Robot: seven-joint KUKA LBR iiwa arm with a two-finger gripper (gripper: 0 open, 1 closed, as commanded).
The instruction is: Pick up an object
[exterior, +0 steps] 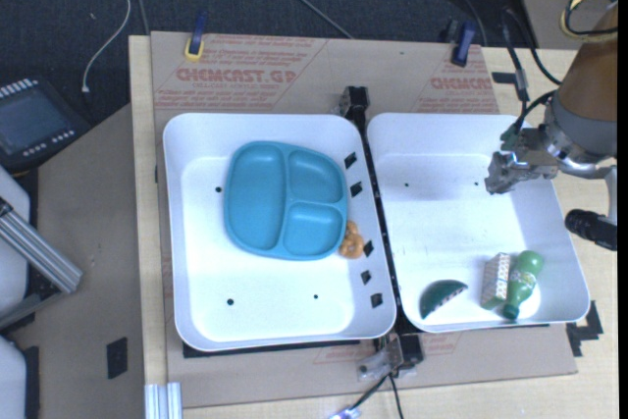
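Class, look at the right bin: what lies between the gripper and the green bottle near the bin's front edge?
Nothing: in the camera view, bare white floor of the right bin separates the gripper from the green bottle.

Single fixed camera above the bench, looking down at a slant; both white bins in frame, moderately near.

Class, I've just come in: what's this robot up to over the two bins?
The arm reaches in from the right, its gripper over the upper part of the right bin, with nothing visibly held. The objects lie apart from it along that bin's lower edge: a dark green wedge, a small box and a green bottle. The left bin holds a blue divided plate with a small orange piece at its edge.
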